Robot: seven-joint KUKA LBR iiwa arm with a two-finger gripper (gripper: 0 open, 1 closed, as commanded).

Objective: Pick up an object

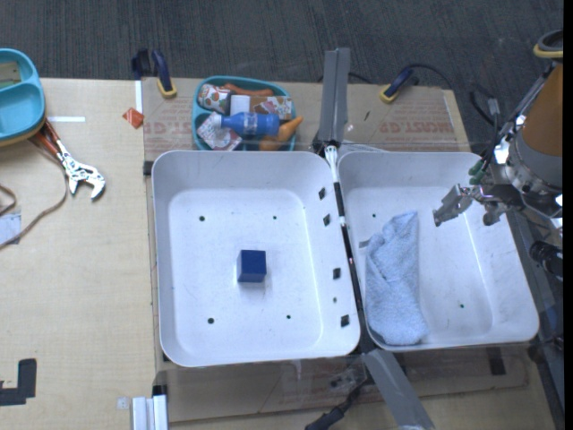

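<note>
1. Cloth (397, 280), pale blue-grey and crumpled, is the larger of the two loose things: it lies in the right bin (501, 325) along that bin's left side, running from mid-bin down to the near wall. It sits below and left of the claw, apart from it, not touching.
2. Bench (81, 312): light wood, bearing two shallow white bins side by side; left bin (170, 267) next to the right one, their rims meeting at the middle.
3. Arm (542, 133) comes in from the right edge, over the right bin's far right corner.
4. Gripper (466, 202) hangs above the upper right part of the right bin. Fingers look spread, nothing between them.
5. Teal tub (242, 115) of mixed small items sits on the bench beyond the left bin.
6. Wrench (76, 173) lies on the bench at far left.
7. Blue block (252, 266), small, rests near the middle of the left bin's floor, well apart from the claw.
</note>
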